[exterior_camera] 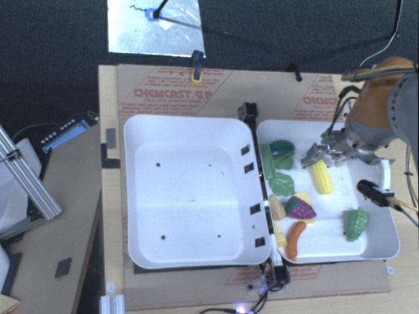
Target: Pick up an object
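Corn cob [321, 176]: yellow, lying just below gripper.
Gripper [317, 154]: low over right bin [386, 241]; finger state cannot tell.
Grapes [301, 209]: farther below.

The grey arm [386, 113] reaches in from the right, wrist bent down, gripper [314, 154] apparently slightly open.

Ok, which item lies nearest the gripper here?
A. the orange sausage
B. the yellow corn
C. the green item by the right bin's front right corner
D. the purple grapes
B: the corn lies in the right bin just below the gripper; the others sit farther off.
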